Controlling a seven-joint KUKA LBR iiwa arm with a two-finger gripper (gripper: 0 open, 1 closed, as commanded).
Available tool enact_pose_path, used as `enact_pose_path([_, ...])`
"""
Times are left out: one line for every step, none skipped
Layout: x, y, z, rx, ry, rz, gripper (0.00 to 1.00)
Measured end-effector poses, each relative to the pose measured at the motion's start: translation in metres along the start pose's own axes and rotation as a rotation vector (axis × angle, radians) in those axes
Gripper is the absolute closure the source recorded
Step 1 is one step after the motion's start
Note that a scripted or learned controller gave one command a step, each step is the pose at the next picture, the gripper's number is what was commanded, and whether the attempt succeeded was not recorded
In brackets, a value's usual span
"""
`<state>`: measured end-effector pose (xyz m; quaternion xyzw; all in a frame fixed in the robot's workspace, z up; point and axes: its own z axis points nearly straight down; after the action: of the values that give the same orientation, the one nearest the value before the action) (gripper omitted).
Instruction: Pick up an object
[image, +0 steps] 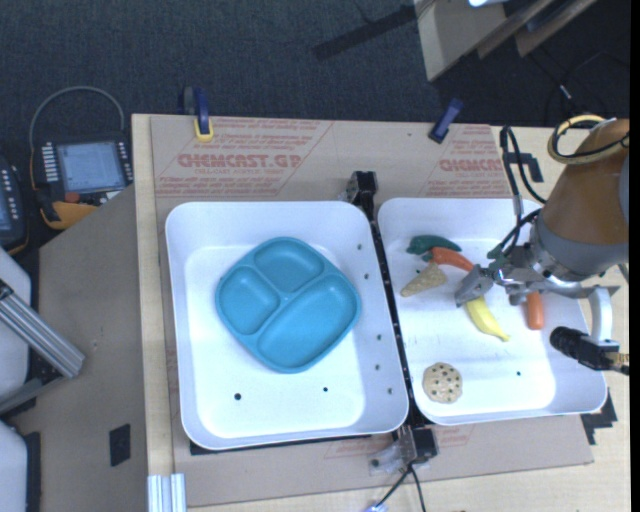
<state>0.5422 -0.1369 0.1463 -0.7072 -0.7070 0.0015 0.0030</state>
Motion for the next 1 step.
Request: enact_pose_path([-0.0004,0.0013,-0.0136,-0.007,-0.002,0.0,1.0])
